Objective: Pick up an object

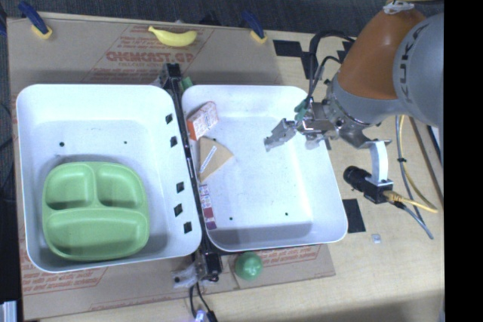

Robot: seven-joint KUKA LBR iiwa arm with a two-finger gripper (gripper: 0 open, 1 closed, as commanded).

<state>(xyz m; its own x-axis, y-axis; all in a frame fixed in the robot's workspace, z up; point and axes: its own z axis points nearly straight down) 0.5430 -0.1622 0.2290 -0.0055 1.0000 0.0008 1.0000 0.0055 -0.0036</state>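
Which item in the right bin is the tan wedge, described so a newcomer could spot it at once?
Start at the right white bin and go to its left wall. The tan wedge lies there, just below the orange and white packet. It is plain tan and triangular, while the packet is printed and boxy.

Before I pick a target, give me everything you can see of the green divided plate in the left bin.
The green divided plate is pale green, with the matte look of moulded plastic, rounded corners and a raised rim. Ridges split it into three sections: two smaller ones on the far side and one wide one on the near side. It lies flat and right side up on the floor of the left bin, in the near left corner, close to the walls there. Its sections look bare. The end effector is over the right bin, well apart from it.
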